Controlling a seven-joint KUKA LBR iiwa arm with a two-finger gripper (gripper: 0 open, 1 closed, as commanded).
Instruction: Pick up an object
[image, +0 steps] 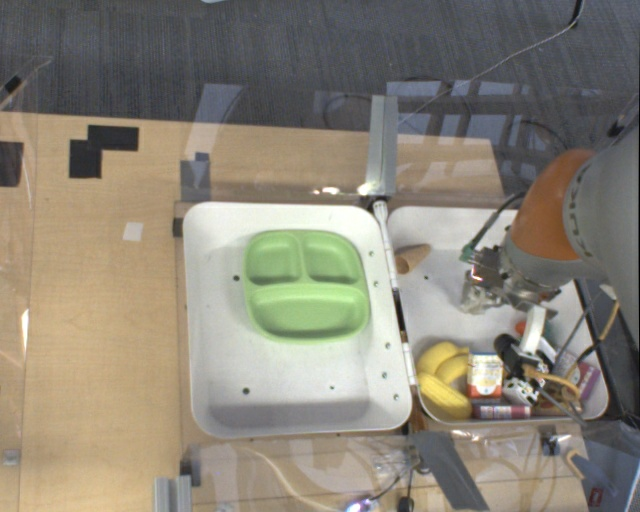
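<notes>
1. Yellow and curved, a bunch of bananas (445, 378) lies in the lower left corner of the right-hand white bin (440, 290), with its tips pointing toward the bottom of the frame.
2. Just right of the bananas stands a small carton (485, 377) with a red and white label; further right is a jumble of small items (535, 375), dark, white and brown, too small to identify.
3. A thin dark pink object (503, 411) lies along the bin's bottom edge, below the carton.
4. A tan, rounded object (410, 259) rests near the upper left of the same bin, against the divider.
5. The claw (487, 296) hangs in the middle of the right bin, under the arm's orange band (545, 215), on the right of the frame. Whether it is released or clenched cannot be told.
6. The bananas lie below and left of the claw, apart from it; the tan object lies to its upper left.
7. In the left-hand white bin (210, 330) a green divided tray (305, 283) sits in the upper centre.
</notes>
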